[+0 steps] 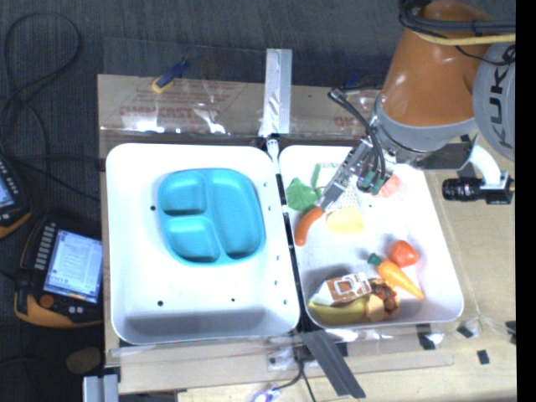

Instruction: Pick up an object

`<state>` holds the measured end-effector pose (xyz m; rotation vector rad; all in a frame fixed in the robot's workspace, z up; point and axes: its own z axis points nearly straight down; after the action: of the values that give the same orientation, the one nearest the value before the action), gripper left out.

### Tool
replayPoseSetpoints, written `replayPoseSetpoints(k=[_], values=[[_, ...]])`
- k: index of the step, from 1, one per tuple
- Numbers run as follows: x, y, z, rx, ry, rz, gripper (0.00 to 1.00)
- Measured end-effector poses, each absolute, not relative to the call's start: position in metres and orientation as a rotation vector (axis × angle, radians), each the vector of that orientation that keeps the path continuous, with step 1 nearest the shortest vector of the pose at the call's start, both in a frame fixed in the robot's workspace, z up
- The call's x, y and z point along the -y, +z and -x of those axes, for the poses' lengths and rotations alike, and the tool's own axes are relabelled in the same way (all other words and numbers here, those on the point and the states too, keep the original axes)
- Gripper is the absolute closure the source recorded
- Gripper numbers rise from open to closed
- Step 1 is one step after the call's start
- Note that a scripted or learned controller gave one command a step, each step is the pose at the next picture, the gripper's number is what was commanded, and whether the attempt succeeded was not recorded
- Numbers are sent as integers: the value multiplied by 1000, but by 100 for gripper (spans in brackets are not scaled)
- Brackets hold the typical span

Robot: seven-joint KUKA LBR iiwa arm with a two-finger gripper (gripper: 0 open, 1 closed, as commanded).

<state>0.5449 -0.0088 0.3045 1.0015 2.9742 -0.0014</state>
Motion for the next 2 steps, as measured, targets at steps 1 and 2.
replayPoseSetpoints(k=[1, 2], values=[[1, 213, -526, -2528, -5, -1867, 100], [0, 182, -529, -2151, -8, -2293, 100]])
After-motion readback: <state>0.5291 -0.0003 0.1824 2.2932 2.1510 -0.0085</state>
